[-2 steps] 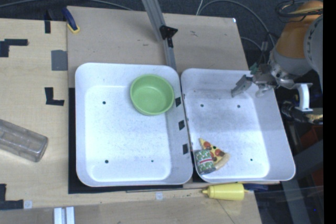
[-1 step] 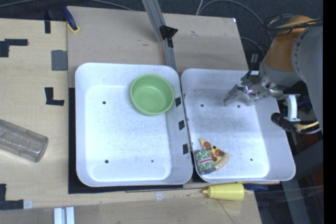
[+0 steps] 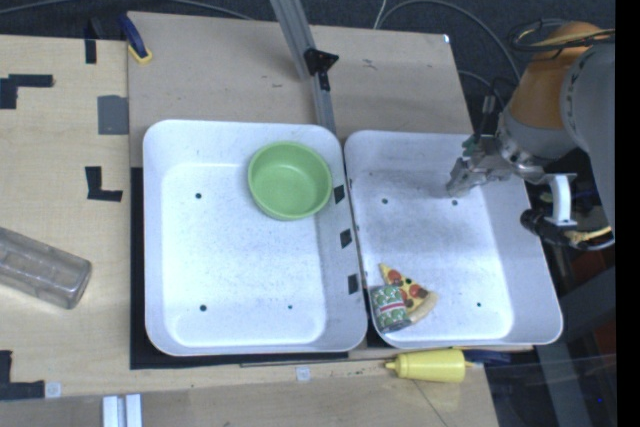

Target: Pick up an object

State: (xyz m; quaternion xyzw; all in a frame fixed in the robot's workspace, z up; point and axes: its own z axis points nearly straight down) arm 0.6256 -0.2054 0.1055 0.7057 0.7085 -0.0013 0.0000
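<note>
A green bowl [image 3: 290, 179] sits upright in the left bin [image 3: 200, 245], near its far right corner. A toy pizza slice [image 3: 400, 298] lies in the right bin [image 3: 450, 245], close to its near left corner. My gripper [image 3: 466, 172] hangs over the far right part of the right bin, well apart from the pizza slice and from the bowl. Nothing shows between its tips.
A yellow bottle [image 3: 432, 366] lies on the bench just in front of the right bin. A clear plastic cylinder [image 3: 40, 267] lies at the far left. A grey pole [image 3: 290, 10] slants across the back, ending between the bins. Cables run behind the bench.
</note>
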